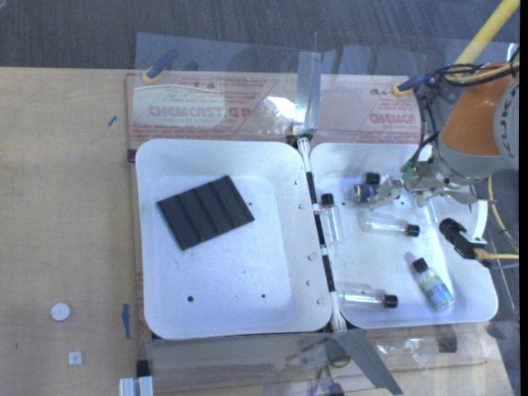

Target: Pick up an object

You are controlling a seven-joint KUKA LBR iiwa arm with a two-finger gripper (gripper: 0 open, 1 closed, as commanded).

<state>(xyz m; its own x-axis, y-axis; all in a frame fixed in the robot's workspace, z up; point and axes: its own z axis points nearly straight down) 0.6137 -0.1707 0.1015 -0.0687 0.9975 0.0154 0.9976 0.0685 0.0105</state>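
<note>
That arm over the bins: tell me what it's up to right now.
The arm reaches in from the right and hangs over the right bin, its claw low near the bin's upper middle among several small vials. No vial is visibly held in the claw. More vials lie loose across that bin, one along the divider. The left bin holds a dark ridged pad, untouched.

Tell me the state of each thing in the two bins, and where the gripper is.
Dark ridged pad: lying flat, at a slant, in the left bin.
Vial by the divider: on its side, capped.
Vial at the front: on its side, capped.
Clear vial mid-bin: on its side, capped.
Blue-labelled vial: on its side, capped.
Gripper: over the right bin.
</note>
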